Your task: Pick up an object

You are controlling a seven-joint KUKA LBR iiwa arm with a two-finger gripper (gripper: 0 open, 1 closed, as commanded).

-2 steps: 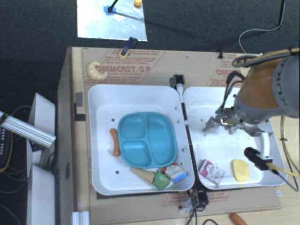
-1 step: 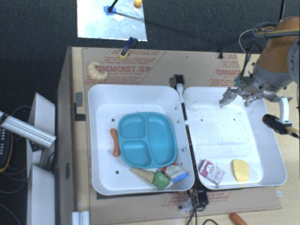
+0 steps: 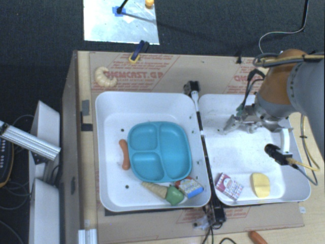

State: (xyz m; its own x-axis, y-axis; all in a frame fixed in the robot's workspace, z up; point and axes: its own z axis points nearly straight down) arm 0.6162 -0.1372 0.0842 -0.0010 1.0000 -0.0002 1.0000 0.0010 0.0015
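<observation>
- Setting: a dark carpeted floor surrounds the cardboard-topped bench (image 3: pixel 152 75), which carries two shallow white bins side by side, so that objects stay corralled within the arm's reach.
- Nearest, right bin (image 3: pixel 299 189): a red-and-white packet (image 3: pixel 229 186) and a yellow block (image 3: pixel 261 184) lie just beside each other along the near wall, both flat and apart from the arm. Either is a candidate for the pick.
- Nearest, left bin (image 3: pixel 109 187): an ice-cream cone toy (image 3: pixel 155 189), a green piece (image 3: pixel 174 195) and a small striped item (image 3: pixel 191 187) are crowded together at the near edge of a blue divided plate (image 3: pixel 159 151). In my judgement this cluster leaves little finger room.
- Mid left bin: an orange sausage (image 3: pixel 124 153) lies just beside the plate's left rim, well isolated.
- Mid right bin: the hand (image 3: pixel 242 122) sits low over bare bin floor toward the far side, with nothing visible between its fingers (image 3: pixel 229 124). Whether they are spread or closed cannot be told.
- Assessment: no object is secured; the hand stands well apart from the packet and block.
- Farthest: a pale ring-shaped piece (image 3: pixel 105 75) and a blue-yellow tool (image 3: pixel 137 51) rest on the bench beyond the bins, outside the working area.
</observation>
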